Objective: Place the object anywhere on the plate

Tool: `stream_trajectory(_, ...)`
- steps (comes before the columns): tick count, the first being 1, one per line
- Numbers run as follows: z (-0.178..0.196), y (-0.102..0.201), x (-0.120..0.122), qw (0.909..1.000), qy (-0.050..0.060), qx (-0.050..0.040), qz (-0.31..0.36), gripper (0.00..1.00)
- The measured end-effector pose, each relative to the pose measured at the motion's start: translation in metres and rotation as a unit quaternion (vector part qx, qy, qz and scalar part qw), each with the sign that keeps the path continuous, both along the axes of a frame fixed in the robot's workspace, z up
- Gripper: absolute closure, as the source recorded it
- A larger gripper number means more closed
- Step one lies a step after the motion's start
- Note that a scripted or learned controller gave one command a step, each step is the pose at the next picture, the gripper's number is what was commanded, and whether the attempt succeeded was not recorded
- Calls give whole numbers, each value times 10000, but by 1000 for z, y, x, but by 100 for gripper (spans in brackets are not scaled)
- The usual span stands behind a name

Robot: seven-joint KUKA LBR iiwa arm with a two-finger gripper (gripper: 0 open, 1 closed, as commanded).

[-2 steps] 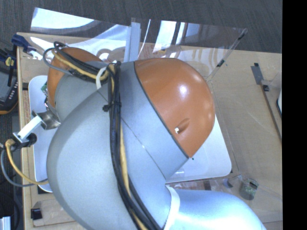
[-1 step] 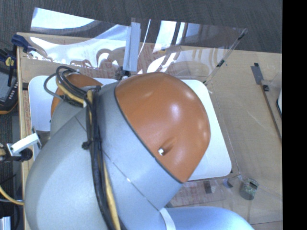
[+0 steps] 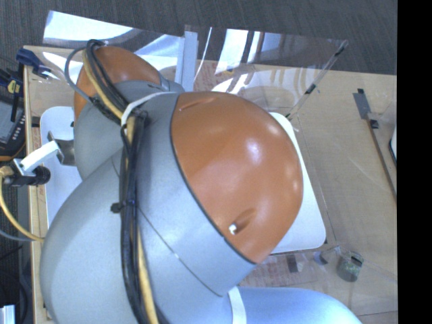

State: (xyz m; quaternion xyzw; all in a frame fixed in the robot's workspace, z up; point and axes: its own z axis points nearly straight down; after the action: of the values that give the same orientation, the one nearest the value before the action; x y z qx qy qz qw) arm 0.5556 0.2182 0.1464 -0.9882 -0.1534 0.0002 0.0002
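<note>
The grey arm with its orange band (image 3: 229, 174) fills most of the camera view and covers both bins. A strip of the left white bin (image 3: 54, 123) shows at the left, and a piece of the right white bin (image 3: 307, 214) shows past the arm's right side. The plate, the object and the gripper are hidden under the arm.
A clear plastic panel (image 3: 270, 66) stands along the back of the bench. Black and yellow cables (image 3: 13, 201) hang at the left edge. A small grey metal piece (image 3: 349, 265) lies on the wooden bench near the right bin's front corner.
</note>
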Motion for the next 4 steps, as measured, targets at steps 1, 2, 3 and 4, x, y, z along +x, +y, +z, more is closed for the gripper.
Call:
stream_trajectory(1,43,-36,15,10000,9,12,90,0)
stream_trajectory(2,90,-119,9,9987,31,12,505,0)
stream_trajectory(3,19,-64,-81,9995,34,-4,-316,0)
stream_trajectory(4,56,-34,-80,9999,-2,-1,-109,0)
